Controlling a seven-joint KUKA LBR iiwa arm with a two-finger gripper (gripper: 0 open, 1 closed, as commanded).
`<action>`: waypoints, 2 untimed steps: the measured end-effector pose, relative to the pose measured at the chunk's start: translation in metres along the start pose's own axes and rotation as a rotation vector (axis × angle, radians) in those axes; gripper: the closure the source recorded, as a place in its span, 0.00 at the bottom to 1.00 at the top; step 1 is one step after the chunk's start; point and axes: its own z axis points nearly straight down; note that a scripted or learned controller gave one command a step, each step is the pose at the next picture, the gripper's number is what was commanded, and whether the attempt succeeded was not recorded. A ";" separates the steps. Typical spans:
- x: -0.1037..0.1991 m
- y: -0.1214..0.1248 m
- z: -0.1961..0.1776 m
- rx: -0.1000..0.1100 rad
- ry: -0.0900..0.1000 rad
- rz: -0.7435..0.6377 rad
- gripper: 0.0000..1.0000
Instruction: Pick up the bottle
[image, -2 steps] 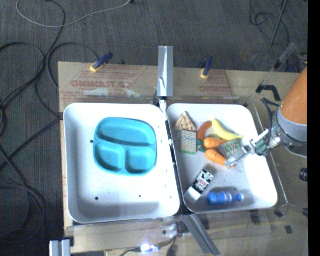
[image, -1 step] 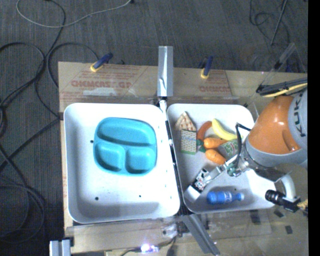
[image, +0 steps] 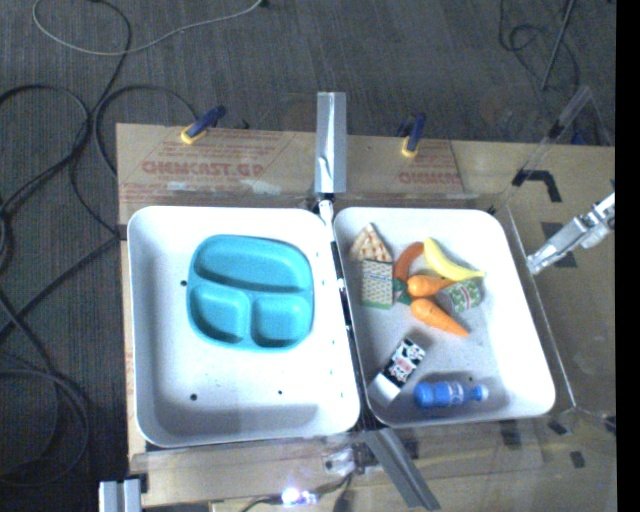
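Left bin (image: 160, 400) first: a blue divided tray (image: 251, 290) sits in the middle of it, nothing for me there. Over the seam into the right bin (image: 520, 300), and here is the crowd. Up at 11 o'clock a waffle-patterned wedge (image: 370, 243) leans over a small green carton (image: 377, 283); toward the centre lie two carrots (image: 437, 315), a banana (image: 448, 262) and a green packet (image: 464, 295), all touching or nearly so. Down at 7 o'clock a cow-print tube (image: 398, 370) lies slantwise, and just beside it, at 6 o'clock near the front wall, there is my target: the bottle (image: 450, 393), blue, lying on its side, its long axis running 9 to 3.

My call on the grasp: come straight down over the bottle's middle, fingers straddling it across the short way, 12 to 6. The front wall is near, so I would watch that finger's clearance, and steer clear of the tube at the 9 o'clock end. A round body may roll, so I would centre it well.

Far right, at 3 o'clock, a pale arm part (image: 572, 236) pokes in, cut off by the edge. The pincer's state I cannot tell. Which end of the bottle carries the cap is also blurry.
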 end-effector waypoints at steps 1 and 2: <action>0.040 0.016 0.307 -0.001 0.006 0.084 0.00; 0.110 0.051 0.134 0.003 0.001 0.161 0.00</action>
